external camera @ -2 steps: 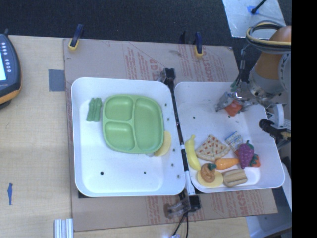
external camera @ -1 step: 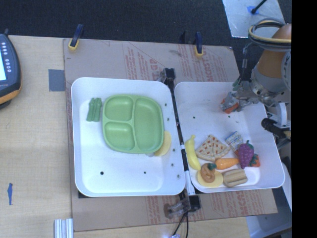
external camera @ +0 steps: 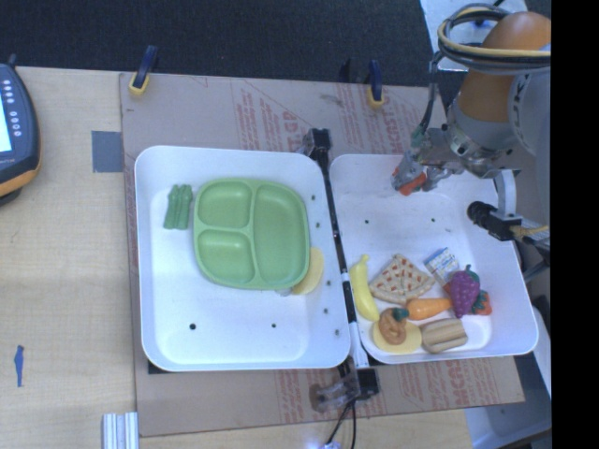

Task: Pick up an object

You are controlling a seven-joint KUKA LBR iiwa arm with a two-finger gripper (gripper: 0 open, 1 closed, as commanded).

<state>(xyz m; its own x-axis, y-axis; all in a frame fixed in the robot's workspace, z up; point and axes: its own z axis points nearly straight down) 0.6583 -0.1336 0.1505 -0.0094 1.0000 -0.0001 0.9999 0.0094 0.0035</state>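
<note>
Faint red print runs across the brown cardboard sheet (external camera: 281,110) under the bins, but no word of it is legible.

A light wooden bench top (external camera: 56,279) fills the left and lower frame. A brown cardboard sheet (external camera: 253,110) lies on it, held by two clamps (external camera: 142,71) at its upper edge. Dark floor (external camera: 234,12) spans the top.

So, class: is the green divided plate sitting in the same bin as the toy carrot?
No: the green divided plate lies in the left bin, while the toy carrot lies in the right bin among the other toy foods.
</note>
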